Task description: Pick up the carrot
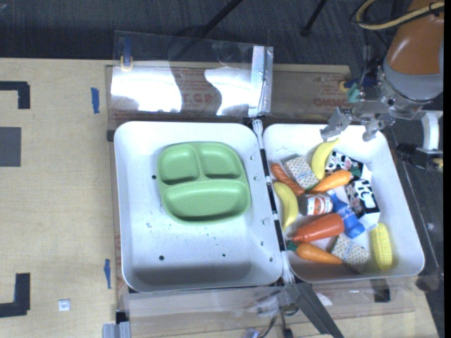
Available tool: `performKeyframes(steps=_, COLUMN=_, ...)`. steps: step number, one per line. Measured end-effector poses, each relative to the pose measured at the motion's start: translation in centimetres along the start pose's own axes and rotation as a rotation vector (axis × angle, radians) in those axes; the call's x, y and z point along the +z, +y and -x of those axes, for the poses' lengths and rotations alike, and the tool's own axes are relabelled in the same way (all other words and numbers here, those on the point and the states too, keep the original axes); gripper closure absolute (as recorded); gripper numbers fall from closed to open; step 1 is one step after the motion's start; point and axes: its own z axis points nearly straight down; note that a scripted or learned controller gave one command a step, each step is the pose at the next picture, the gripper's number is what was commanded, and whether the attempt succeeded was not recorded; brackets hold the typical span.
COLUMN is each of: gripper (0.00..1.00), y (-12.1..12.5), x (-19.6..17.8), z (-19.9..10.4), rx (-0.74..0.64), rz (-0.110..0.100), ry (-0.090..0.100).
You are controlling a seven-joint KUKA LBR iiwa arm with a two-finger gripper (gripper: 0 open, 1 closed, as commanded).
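The tabletop [56, 189] is seen bearing two bins; the left bin [134, 245] holds a green tray [204, 179] with bare floor left toward 6 o'clock. The right bin [405, 259] is crowded. The arm [416, 55] is poised at its 1 o'clock corner, tool [357, 127] spread wide, gripping nothing. A carrot [318, 254] is lying at 6 o'clock

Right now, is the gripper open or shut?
Open. The gripper hangs over the right bin's top edge, its two fingers spread apart with nothing between them.
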Motion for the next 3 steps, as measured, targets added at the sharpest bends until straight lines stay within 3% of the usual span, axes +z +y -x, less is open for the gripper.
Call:
performKeyframes(steps=1, gripper=0.00, y=3.9, x=6.8, z=-2.3, rx=-0.218, rz=0.001, ry=0.000)
performKeyframes(steps=2, gripper=0.00, y=-4.8, x=11.2, z=3.3, rx=-0.016, rz=-0.001, ry=0.001)
performKeyframes(steps=3, gripper=0.00, y=-1.2, x=14.5, z=7.4, rx=-0.223, rz=0.006, ry=-0.003)
